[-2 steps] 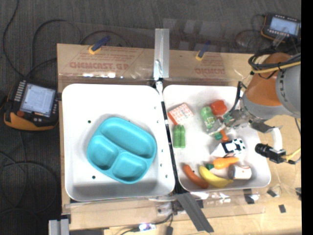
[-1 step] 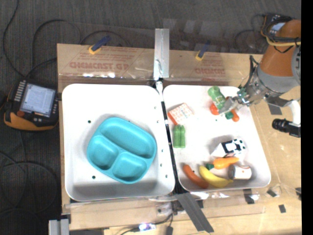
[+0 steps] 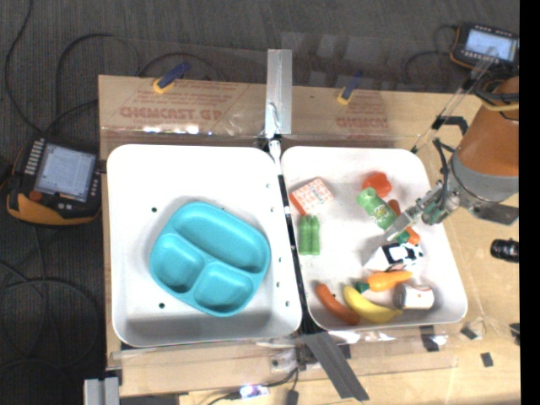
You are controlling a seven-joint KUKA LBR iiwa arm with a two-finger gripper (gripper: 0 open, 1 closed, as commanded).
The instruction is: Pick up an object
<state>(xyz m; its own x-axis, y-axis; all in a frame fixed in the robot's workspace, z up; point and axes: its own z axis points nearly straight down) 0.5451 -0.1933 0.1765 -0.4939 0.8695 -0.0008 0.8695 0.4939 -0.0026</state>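
Observation:
The right bin (image 3: pixel 337 160) holds several small items. A pink box (image 3: pixel 310 195) and a green block (image 3: pixel 309 234) lie near its left wall. Further right are an orange-red piece (image 3: pixel 376 182) and a green bottle (image 3: pixel 377 207). Along the front lie a red sausage (image 3: pixel 331 302), a banana (image 3: pixel 371 304), an orange carrot (image 3: pixel 390 281) and a white can (image 3: pixel 418 296), with a black-and-white item (image 3: pixel 401 253) just behind them. My gripper (image 3: pixel 411 223) reaches in from the right, low over the bin, just right of the green bottle and above the black-and-white item.
The left bin (image 3: pixel 135 175) holds a blue divided plate (image 3: pixel 211 256). A metal bar (image 3: pixel 278 99) stands behind the seam between the bins. The arm's orange band (image 3: pixel 498 137) hangs over the right bin's far right edge. Handheld screens lie on the floor at left (image 3: pixel 55 180) and top right (image 3: pixel 485 45).

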